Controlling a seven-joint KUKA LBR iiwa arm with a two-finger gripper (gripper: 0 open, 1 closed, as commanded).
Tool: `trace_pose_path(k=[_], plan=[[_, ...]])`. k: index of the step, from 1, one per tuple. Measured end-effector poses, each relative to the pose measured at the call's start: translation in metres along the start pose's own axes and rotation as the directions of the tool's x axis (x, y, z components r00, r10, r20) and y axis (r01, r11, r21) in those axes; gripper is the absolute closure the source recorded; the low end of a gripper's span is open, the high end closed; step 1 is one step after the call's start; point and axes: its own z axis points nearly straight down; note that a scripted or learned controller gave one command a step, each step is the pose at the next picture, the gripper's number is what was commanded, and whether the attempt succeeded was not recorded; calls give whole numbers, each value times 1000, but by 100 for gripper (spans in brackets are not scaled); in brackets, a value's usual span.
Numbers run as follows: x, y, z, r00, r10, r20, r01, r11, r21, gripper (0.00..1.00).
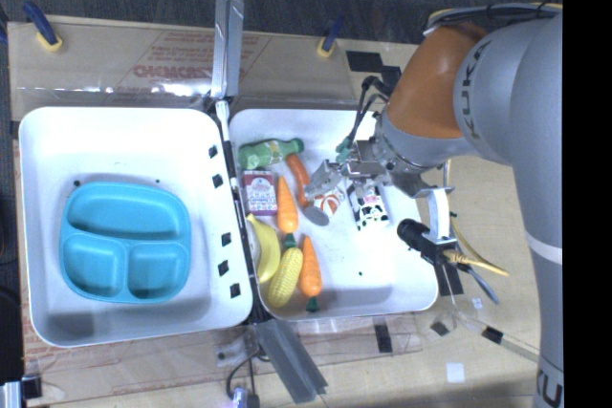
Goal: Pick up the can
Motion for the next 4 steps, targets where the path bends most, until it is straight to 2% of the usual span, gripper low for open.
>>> trace_pose_path(k=[1, 2, 3, 4], plan=[[-40, 2, 80, 994, 106, -2, -106, 994, -1, 0], [16, 47, 58, 993, 114, 0, -114, 993, -2, 0], [-58, 15, 97, 998, 57, -15, -57, 998, -5, 0], [-60, 13, 91, 998, 56, -11, -56, 998, 2, 100]])
